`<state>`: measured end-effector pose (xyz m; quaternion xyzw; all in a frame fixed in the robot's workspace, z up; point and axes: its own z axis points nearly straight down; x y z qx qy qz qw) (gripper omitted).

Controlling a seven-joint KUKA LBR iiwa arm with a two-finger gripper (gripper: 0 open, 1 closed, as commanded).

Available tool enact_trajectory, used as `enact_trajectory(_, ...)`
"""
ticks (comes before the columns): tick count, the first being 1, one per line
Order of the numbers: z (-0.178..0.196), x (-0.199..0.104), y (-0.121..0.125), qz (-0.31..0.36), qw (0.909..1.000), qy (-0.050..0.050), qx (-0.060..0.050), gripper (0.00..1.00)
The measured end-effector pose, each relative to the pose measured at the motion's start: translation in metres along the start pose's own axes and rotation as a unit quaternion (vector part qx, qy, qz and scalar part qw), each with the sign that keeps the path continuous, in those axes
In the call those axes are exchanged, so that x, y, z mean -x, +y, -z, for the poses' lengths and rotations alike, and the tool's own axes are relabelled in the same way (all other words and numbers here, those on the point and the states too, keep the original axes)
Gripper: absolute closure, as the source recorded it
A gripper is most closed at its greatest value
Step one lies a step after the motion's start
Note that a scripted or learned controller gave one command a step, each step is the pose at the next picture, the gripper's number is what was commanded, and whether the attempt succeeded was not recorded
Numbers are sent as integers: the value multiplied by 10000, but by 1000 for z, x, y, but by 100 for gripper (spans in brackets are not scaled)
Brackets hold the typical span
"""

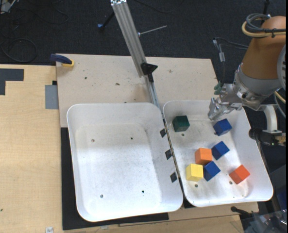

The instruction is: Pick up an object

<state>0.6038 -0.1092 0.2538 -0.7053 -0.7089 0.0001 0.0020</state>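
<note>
Camera view: blue cube (223, 126) beside claw (216, 111)

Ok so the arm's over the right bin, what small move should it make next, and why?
Probably ease the gripper down and slightly toward the blue block just beside it. That block lies apart from the other blocks in the right bin, so it looks like the nearest, least crowded pick.

Matt white plastic bins (119, 203) sit on a pale wooden bench (22, 154) beside a brushed-metal rail (129, 30).
</note>
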Motion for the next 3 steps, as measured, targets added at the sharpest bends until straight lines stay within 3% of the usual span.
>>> enact_trajectory(3, -19, -151, 4, -4, 10000, -5, 0, 100)
